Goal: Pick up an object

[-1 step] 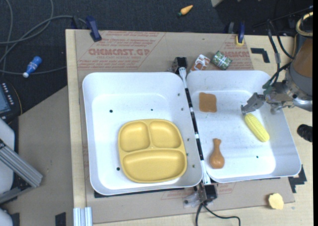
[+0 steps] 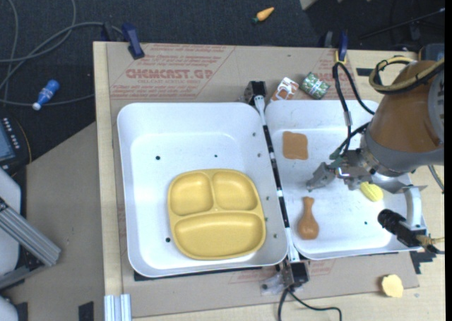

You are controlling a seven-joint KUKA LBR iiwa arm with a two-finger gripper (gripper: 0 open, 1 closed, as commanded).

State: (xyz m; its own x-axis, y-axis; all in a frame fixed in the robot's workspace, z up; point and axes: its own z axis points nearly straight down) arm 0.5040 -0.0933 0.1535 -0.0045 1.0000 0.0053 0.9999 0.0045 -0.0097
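Robotics lab, bench (image 2: 169, 73) with bins (image 2: 141, 171), loose cables (image 2: 42, 2), dark carpet

You see the gripper (image 2: 319, 177) low in the right bin (image 2: 339, 242), between a brown slice (image 2: 295, 146) and a drumstick (image 2: 308, 219).

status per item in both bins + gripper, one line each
yellow tray: flat in the left bin, compartments bare
brown square: lying flat in the right bin, untouched
drumstick toy: lying on the right bin floor, apart from the gripper
yellow piece: in the right bin, partly hidden under the arm
gripper: low over the right bin, grasp unclear
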